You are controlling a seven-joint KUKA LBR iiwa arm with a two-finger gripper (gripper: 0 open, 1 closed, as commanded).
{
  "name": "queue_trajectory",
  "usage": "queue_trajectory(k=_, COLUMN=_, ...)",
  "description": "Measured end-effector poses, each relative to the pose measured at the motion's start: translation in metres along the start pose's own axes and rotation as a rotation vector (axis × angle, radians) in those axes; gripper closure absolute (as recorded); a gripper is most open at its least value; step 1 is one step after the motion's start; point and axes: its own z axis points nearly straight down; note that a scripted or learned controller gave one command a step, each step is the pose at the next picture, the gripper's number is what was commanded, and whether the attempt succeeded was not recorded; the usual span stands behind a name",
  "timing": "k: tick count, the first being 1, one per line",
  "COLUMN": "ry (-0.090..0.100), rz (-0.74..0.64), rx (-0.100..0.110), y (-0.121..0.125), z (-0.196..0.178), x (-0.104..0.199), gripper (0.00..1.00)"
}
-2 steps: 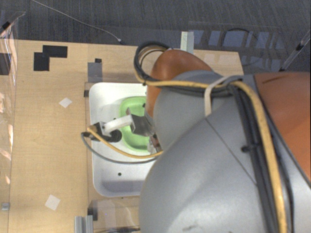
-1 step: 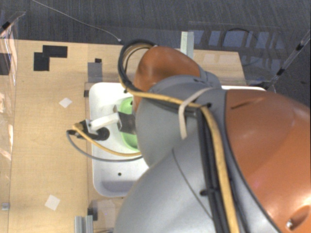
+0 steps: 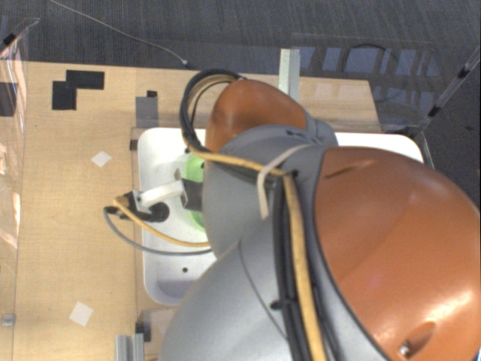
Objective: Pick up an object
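The grey and orange arm (image 3: 331,247) covers most of the view and reaches over the left white bin (image 3: 154,156). A bright green object (image 3: 195,168) peeks out beside the arm's wrist inside that bin, with another green patch (image 3: 198,218) just below it. The gripper itself is hidden under the arm's body. A black fitting with a white bracket (image 3: 154,201) and a yellow cable loop sticks out to the left of the wrist.
The right bin's far rim (image 3: 376,138) shows behind the arm. The wooden bench (image 3: 68,201) stretches to the left, with black markers (image 3: 75,87) at the back. A clear panel (image 3: 11,126) stands at the far left edge.
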Motion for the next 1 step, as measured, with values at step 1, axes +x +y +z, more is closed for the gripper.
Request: queue_trajectory(k=1, ry=0.002, rz=-0.412, rx=-0.001, y=-0.0003, z=-0.0381, x=0.0005, gripper=1.0)
